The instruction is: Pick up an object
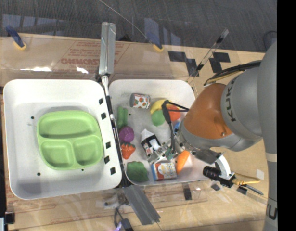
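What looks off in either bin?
Nothing spilled or broken. The right bin is a jumble: a can lies on its side and a carton lies flat by the hand. The green tray sits squarely in the left bin.

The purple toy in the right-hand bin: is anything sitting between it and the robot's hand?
Yes. The gripper sits low in the right bin, and a small black-and-white carton lies between it and the purple toy. A red strawberry lies just below the toy, beside that line.

Rt bin (138,86) packed w/ toys; green tray (69,139) bare.
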`<action>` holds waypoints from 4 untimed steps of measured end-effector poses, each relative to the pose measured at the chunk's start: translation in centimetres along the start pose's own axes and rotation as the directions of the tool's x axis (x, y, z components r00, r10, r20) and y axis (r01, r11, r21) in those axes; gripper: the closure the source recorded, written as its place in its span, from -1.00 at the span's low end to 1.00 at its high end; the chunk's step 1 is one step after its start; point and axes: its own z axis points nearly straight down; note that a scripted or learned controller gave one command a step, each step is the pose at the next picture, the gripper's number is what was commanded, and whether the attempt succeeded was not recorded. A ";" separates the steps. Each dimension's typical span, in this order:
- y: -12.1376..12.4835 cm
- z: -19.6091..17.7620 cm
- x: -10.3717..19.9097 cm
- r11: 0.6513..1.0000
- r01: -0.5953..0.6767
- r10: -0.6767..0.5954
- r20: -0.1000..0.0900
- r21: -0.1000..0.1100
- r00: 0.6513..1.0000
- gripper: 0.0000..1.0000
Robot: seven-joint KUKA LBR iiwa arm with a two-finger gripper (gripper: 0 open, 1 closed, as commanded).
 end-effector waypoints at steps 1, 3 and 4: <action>5.6 -15.2 2.8 0.987 0.162 -0.162 0.007 -0.008 0.987 1.00; 13.6 -4.7 -8.8 0.919 0.395 -0.395 -0.014 0.007 0.919 1.00; 13.0 -2.3 -11.4 0.954 0.301 -0.301 0.021 -0.005 0.953 1.00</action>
